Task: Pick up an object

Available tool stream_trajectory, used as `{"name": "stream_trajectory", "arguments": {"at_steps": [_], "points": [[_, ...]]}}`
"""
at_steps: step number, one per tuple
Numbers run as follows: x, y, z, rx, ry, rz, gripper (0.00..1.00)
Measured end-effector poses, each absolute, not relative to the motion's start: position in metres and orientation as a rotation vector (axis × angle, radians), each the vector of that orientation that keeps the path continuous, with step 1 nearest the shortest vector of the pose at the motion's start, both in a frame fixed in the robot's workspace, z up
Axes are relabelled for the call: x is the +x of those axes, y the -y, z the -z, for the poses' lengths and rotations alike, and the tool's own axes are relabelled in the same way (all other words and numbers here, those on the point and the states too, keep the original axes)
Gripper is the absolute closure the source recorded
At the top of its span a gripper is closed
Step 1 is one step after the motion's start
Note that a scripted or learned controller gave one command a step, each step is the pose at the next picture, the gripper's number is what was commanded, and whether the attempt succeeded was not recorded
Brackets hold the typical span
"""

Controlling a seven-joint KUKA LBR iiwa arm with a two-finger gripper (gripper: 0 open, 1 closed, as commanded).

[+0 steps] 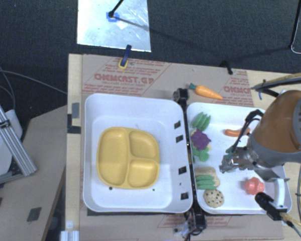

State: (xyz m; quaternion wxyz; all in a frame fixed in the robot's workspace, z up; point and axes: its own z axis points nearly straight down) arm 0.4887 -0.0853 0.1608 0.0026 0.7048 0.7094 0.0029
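My gripper (227,163) hangs over the middle of the right bin (226,112), with the grey and orange arm coming in from the right. Left of it in that bin lie a green pea pod (201,120), a purple toy (201,140), a bread slice (205,171), a green bean piece (206,182) and a chocolate chip cookie (214,198). A pink-red round fruit (254,185) sits just right of the gripper. A small orange-red piece (232,132) lies behind it. I see nothing between the fingers.
The left bin (95,109) holds a yellow divided plate (128,157). A toy carrot (205,91) lies on the cardboard behind the right bin. A black clamp (182,95) sits where the bins meet at the back.
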Motion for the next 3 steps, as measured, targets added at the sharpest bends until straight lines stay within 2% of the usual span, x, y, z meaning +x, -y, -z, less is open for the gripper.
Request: {"name": "stream_trajectory", "arguments": {"at_steps": [1, 2, 3], "points": [[0.486, 0.085, -0.118, 2.221, -2.224, 0.002, 1.00], [0.489, 0.024, -0.188, 2.207, -2.231, -0.012, 1.00], [0.487, -0.012, -0.184, 2.212, -2.231, -0.005, 1.00]]}}
